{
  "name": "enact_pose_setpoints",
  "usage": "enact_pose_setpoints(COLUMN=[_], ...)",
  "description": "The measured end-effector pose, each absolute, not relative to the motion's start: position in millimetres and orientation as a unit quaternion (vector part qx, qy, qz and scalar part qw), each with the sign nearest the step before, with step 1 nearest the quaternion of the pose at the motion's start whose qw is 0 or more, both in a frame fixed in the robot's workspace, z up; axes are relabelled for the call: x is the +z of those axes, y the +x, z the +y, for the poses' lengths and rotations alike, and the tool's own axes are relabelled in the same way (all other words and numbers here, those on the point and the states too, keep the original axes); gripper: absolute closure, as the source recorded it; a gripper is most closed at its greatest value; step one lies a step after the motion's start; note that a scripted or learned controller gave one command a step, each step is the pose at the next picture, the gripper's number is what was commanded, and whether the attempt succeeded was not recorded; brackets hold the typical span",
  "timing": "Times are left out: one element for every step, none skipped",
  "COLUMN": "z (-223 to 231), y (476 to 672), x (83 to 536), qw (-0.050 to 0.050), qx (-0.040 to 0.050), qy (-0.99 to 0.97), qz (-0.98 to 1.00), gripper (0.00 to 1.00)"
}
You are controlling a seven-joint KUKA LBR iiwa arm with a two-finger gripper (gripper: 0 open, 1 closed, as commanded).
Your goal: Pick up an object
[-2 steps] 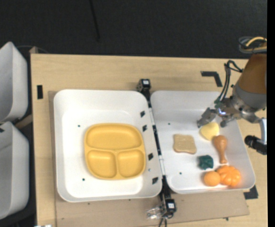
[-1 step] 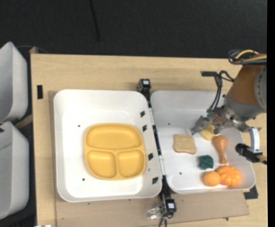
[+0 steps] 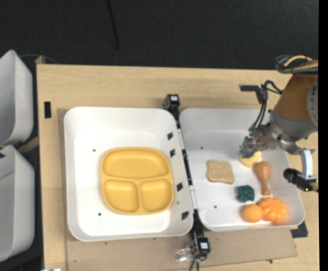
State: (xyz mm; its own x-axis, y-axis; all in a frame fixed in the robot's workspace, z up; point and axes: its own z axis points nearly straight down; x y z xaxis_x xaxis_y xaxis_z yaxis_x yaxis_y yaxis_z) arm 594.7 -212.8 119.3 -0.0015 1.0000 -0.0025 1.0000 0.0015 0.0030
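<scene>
My gripper (image 3: 252,149) is low in the right bin (image 3: 209,129), at its right side, directly over a pale yellow object (image 3: 247,161) that peeks out beneath it. Just right of that lies a tan drumstick-shaped piece (image 3: 262,175). A beige slice of toast (image 3: 220,172) lies in the bin's middle. A dark green chunk (image 3: 245,193) sits below the toast, with an orange ball (image 3: 252,213) and an orange pumpkin-like piece (image 3: 274,209) near the front right corner.
The left bin (image 3: 79,151) holds a yellow divided plate (image 3: 136,179) at its centre. Black clips (image 3: 171,101) sit along the seam between the bins. White housings (image 3: 3,100) stand off the bench's left edge.
</scene>
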Motion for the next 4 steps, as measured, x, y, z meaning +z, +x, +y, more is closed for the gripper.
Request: enact_pose_setpoints(z=[-213.6, -224.4, -225.6, -177.6], y=[597.4, 594.8, 596.1, 600.5], x=[161.7, 215.4, 256.0, 261.4], qw=[0.002, 0.002, 0.003, 0.0], qx=[0.0009, 0.0006, 0.0013, 0.0], qy=[0.706, 0.707, 0.706, 0.705], qz=[0.708, 0.707, 0.708, 0.709], gripper=[1.0, 1.0, 1.0, 1.0])
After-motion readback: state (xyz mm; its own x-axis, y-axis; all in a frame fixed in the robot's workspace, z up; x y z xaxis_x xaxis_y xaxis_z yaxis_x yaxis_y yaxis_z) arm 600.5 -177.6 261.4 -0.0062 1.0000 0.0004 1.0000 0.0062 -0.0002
